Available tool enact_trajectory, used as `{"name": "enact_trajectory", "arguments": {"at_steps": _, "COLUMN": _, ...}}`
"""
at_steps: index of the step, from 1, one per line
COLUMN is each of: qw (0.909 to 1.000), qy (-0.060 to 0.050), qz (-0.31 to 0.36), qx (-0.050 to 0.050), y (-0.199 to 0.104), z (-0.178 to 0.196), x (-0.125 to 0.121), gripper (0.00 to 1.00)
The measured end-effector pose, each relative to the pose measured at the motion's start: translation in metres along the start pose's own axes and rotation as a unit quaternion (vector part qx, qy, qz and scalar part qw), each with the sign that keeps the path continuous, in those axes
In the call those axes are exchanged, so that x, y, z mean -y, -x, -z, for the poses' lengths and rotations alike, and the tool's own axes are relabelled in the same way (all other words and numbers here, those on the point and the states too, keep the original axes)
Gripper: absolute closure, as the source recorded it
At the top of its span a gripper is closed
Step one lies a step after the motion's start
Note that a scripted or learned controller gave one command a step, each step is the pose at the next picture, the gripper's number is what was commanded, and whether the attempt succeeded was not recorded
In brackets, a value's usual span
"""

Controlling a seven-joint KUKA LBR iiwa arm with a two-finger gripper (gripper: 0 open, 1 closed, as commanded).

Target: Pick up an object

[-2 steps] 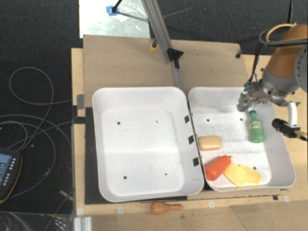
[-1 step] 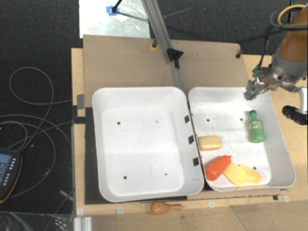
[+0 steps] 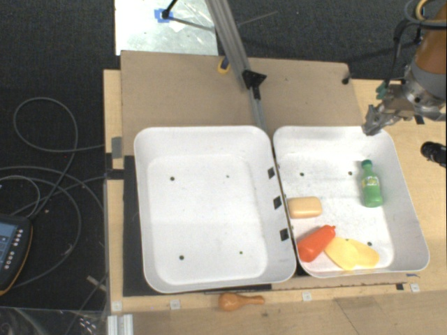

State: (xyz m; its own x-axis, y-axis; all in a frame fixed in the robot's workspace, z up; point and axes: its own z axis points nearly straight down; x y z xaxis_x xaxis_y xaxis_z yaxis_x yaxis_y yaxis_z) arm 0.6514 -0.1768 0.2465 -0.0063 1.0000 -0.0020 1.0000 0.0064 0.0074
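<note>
Four things lie in the right bin: green bottle, tan block, red piece, yellow piece. Hand hovers over its far rim.

arm at right, wrist angled down-left

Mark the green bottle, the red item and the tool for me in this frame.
green bottle (image 3: 371, 187): camera view, on the label at mid-body.
red item (image 3: 316, 243): camera view, on the middle of its red body.
tool (image 3: 371, 126): camera view, at its lower tip above the right bin's far rim.
</note>
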Motion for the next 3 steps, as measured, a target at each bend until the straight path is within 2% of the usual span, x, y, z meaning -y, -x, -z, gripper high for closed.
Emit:
{"name": "enact_trajectory", "arguments": {"at_steps": 2, "qw": 1.0000, "qy": -0.004, "qz": 0.001, "qx": -0.002, "y": -0.099, "z": -0.016, "x": 0.043, "gripper": 1.00}}
{"name": "enact_trajectory", "arguments": {"at_steps": 3, "qw": 1.0000, "qy": -0.005, "qz": 0.002, "qx": -0.002, "y": -0.146, "z": -0.024, "x": 0.054, "gripper": 1.00}}
